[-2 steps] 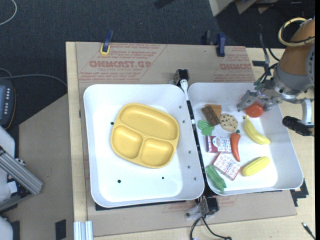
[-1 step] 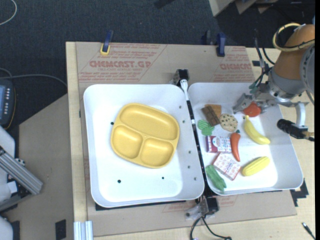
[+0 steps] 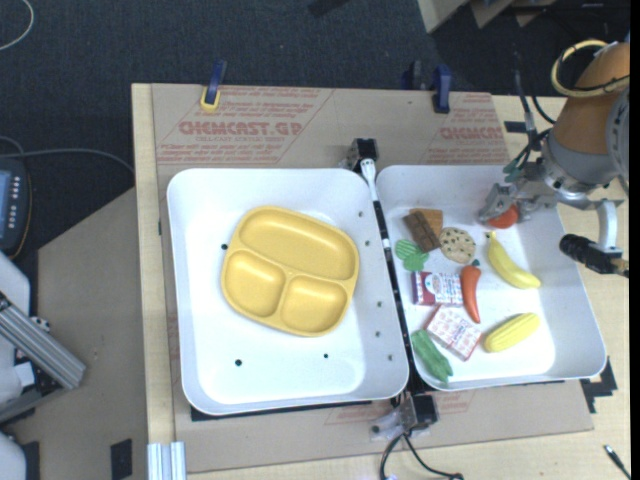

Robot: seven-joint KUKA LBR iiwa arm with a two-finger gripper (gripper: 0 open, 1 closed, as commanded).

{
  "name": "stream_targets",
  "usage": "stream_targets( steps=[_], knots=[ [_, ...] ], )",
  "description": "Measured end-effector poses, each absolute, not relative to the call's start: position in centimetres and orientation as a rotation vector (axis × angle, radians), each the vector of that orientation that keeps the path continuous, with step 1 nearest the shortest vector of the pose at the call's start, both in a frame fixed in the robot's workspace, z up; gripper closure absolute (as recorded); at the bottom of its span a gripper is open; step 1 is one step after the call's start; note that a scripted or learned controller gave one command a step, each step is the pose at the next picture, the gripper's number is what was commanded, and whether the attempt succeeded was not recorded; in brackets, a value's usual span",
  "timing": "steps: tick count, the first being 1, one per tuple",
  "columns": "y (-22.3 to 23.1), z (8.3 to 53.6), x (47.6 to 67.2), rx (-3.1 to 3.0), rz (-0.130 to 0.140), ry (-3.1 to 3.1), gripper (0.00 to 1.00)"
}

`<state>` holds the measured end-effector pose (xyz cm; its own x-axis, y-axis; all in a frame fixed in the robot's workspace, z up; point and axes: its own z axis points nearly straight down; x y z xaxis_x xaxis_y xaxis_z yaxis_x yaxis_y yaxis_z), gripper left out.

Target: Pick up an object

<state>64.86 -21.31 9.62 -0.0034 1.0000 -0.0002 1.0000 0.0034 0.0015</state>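
Note:
The right bin (image 3: 575, 313) holds several toy foods: a yellow banana (image 3: 512, 265), a corn cob (image 3: 511, 332), a red chili (image 3: 470, 293), a cookie (image 3: 457, 244), a brown slab (image 3: 424, 228), a green leaf (image 3: 411, 253), two red-and-white packets (image 3: 438, 288) (image 3: 453, 332) and a green pod (image 3: 432, 355). My gripper (image 3: 503, 208) is down at the bin's far right part, right over a small red piece (image 3: 507, 218), which it partly covers. Whether the piece is gripped or only lies under the tip is unclear.
The left bin (image 3: 200, 338) carries a yellow divided plate (image 3: 290, 270). A black divider with clamps (image 3: 380, 238) runs between the bins. The grey arm with its orange band (image 3: 590, 108) comes in from the upper right, and a black part (image 3: 590, 253) sticks out over the right rim.

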Motion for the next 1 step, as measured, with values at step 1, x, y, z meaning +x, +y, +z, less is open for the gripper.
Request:
stream_targets(
  steps=[1],
  knots=[
    [-21.47, 15.98, 65.02, 2.217, 0.003, 2.218, 1.0]
  ],
)
